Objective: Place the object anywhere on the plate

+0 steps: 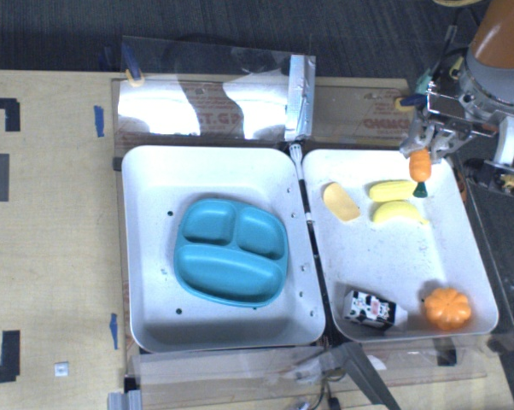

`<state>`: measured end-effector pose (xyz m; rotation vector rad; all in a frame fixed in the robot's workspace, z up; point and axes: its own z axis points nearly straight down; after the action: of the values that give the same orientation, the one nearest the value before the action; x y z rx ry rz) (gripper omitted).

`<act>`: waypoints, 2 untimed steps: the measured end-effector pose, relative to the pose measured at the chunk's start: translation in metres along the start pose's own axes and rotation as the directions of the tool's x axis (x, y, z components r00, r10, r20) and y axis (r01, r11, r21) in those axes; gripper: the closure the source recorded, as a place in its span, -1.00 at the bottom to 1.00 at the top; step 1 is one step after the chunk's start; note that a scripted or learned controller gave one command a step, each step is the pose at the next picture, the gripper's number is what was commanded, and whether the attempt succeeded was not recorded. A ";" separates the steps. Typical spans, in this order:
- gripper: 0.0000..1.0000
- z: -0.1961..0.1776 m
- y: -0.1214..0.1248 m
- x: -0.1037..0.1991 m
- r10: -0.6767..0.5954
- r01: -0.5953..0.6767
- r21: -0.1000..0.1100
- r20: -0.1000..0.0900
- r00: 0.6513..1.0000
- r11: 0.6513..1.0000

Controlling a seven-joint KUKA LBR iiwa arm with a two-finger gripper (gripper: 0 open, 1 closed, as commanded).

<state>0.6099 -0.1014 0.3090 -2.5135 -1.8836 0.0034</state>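
Gripper [425, 148] over the right bin's [470, 254] far right corner, clamped on a small carrot [420, 169] hanging between its fingers, clear of the blue plate [231, 250] in the left bin [146, 229]; two bananas [395, 202] just beside the carrot.

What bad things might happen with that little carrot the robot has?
The small orange toy carrot hangs from the pincer by its top, so it might slip out. The blue divided plastic plate lies in the other bin, past the ridge between them, so a low carry may snag there. A drop could hit the yellow pieces.
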 end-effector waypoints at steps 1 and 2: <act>1.00 0.109 -0.039 0.065 0.233 -0.233 0.007 0.001 0.972 0.972; 1.00 0.126 -0.033 0.142 0.092 -0.092 0.000 -0.002 0.996 0.996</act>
<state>0.6181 0.0442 0.1834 -2.5967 -1.7659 0.0008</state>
